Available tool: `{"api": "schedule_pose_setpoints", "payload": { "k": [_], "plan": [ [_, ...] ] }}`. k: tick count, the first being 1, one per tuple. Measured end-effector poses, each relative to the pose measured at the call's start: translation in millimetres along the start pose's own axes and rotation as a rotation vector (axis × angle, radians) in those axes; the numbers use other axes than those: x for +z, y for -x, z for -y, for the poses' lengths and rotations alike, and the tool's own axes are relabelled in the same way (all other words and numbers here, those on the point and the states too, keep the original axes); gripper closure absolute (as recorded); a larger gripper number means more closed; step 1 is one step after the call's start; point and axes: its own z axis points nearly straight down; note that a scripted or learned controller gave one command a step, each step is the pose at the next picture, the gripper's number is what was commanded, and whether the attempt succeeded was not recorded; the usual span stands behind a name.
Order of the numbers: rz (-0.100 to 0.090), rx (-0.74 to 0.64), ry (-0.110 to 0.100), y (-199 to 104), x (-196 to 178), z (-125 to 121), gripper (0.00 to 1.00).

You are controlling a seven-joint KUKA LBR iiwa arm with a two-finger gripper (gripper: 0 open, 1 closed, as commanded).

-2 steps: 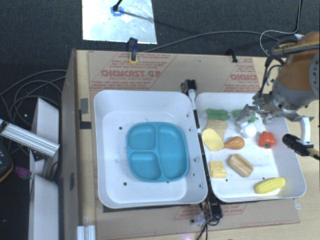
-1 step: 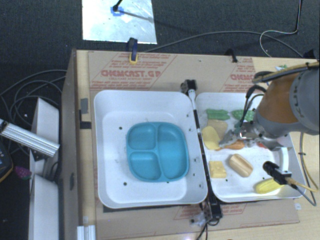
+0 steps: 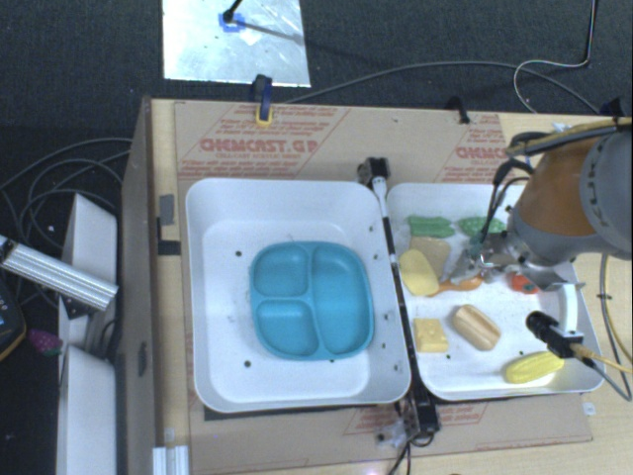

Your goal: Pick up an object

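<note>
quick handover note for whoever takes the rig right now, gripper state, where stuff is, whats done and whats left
Gripper: low in the right bin, among the toy food; I cannot tell its state, and nothing is visibly held.
Right bin: green pieces at the back, pale yellow piece by the divider, orange piece beside the gripper, cheese wedge, bread roll, corn cob at the front.
Left bin: blue divided plate.
Done: arm is at the objects.
Left: grasp one and lift it.

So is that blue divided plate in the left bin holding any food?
Empty. The blue divided plate shows bare compartments; the toy food lies in the right white bin.
</note>
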Motion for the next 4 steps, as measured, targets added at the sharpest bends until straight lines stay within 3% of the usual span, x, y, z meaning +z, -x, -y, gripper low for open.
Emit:
{"api": "schedule_pose_setpoints", "payload": {
  "k": [1, 2, 3, 4],
  "plan": [
    [-0.006, -0.003, -0.020, -107.6, -80.9, -18.4, 1.00],
    [-0.005, -0.002, -0.021, -106.5, -80.4, -17.9, 0.00],
    [-0.004, 0.000, -0.023, -45.0, -36.0, 6.0, 0.00],
    [-0.006, 0.000, -0.017, -32.2, 16.6, -16.1, 0.00]
  ]
}}
